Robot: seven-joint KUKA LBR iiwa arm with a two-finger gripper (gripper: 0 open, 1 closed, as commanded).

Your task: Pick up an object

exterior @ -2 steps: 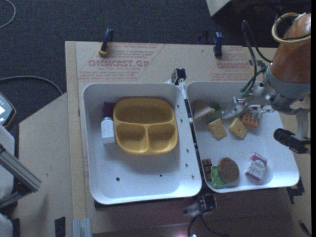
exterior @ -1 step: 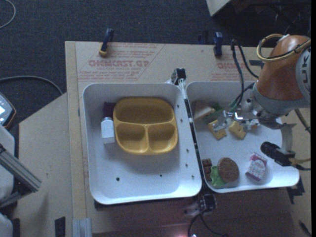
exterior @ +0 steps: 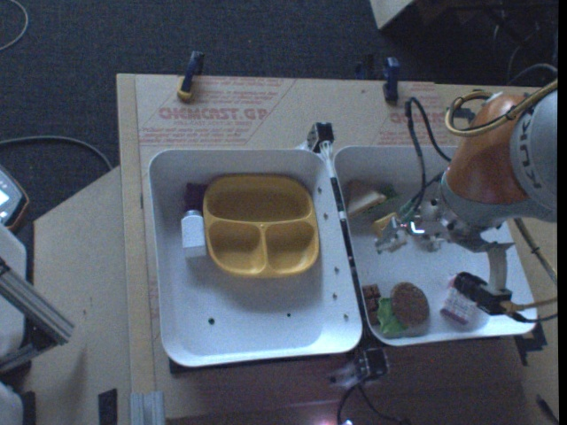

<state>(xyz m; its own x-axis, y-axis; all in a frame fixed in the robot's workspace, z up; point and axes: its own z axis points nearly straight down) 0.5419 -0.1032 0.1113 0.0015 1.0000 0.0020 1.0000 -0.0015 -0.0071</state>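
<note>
A pale plywood bench point(exterior: 266, 104) printed with faint red lettering fills the middle of the frame, sitting on dark carpet point(exterior: 106, 25) that runs across the top, with a cable looping in at the upper left. Two blue-and-yellow clamps point(exterior: 190, 75) grip the bench's far edge. The left bin point(exterior: 177, 326) holds a yellow divided tray point(exterior: 260, 224) and, touching its left side, a small white bottle point(exterior: 193, 235). In the right bin point(exterior: 354, 162), at centre right, the gripper point(exterior: 390, 233) hovers over the bin's middle with a small pale yellowish piece by its tip; the light is dim, so whether it is clenched or released I cannot tell. Toward the lower edge of that bin lie a brown round object point(exterior: 410, 303) and a pink-and-white packet point(exterior: 461, 306).
</note>
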